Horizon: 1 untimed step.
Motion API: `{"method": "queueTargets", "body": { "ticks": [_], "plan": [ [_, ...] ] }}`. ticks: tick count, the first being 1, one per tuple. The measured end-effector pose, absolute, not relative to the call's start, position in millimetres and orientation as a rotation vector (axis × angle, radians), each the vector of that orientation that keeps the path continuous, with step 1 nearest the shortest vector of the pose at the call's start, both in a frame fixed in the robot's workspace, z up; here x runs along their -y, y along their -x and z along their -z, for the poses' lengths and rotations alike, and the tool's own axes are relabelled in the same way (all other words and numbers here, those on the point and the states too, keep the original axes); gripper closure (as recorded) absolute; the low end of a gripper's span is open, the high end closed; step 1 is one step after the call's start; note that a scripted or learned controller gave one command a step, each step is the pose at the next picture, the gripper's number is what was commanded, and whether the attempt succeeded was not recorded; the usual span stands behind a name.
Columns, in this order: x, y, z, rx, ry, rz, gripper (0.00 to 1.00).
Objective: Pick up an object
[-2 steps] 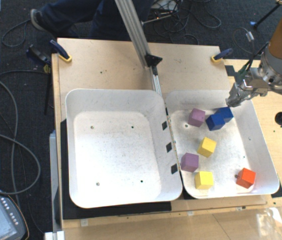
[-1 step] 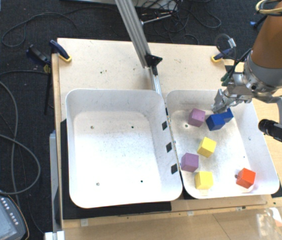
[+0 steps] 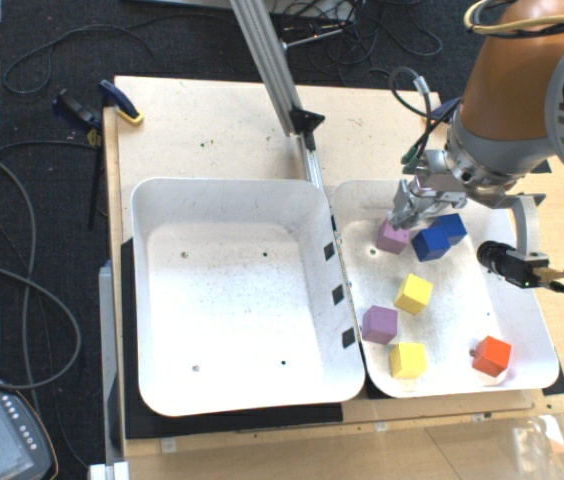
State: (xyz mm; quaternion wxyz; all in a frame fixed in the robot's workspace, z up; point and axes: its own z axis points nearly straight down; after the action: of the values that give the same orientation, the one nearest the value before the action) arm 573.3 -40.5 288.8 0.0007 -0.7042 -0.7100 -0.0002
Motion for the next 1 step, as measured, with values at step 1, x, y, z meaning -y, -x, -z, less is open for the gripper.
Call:
{"method": "queueTargets", "body": {
  "ticks": [1],
  "plan": [
    [-15.7, -568.3, -286.5, 2.23, 2.211, 0.001, 1.0]
  ]
}}
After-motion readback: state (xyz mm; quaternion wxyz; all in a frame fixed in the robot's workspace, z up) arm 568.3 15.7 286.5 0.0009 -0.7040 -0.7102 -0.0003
